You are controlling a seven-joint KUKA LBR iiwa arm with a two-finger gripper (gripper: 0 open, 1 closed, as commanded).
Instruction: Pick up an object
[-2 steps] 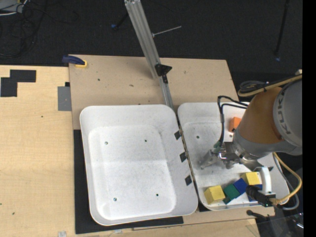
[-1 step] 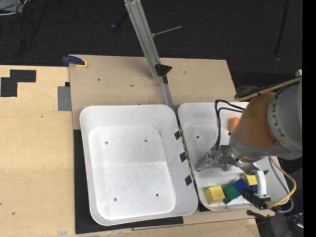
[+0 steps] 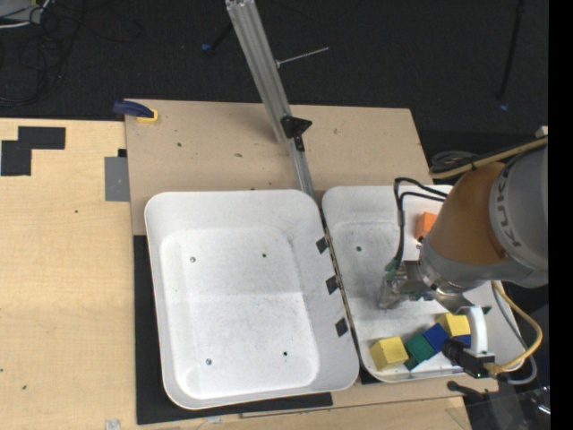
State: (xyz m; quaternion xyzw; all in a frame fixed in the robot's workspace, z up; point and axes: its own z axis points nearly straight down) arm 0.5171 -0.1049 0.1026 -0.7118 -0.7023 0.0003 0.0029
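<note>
While the arm (image 3: 483,227) reaches into the right bin (image 3: 358,213), several small blocks lie at the near edge of that bin: a yellow block (image 3: 389,352) nearest the divider, then a green block (image 3: 418,351), a blue block (image 3: 435,337) and a second yellow block (image 3: 457,325) toward the bin's right wall. Just beyond these blocks the gripper (image 3: 391,294) hangs low over the bin floor; I cannot tell how its fingers stand. Behind the arm, near the bin's far right side, an orange block (image 3: 424,225) shows partly. Left of this bin lies the left bin (image 3: 170,213), and beyond both bins the counter (image 3: 215,150) carries a slanted metal rail (image 3: 262,65).
</note>
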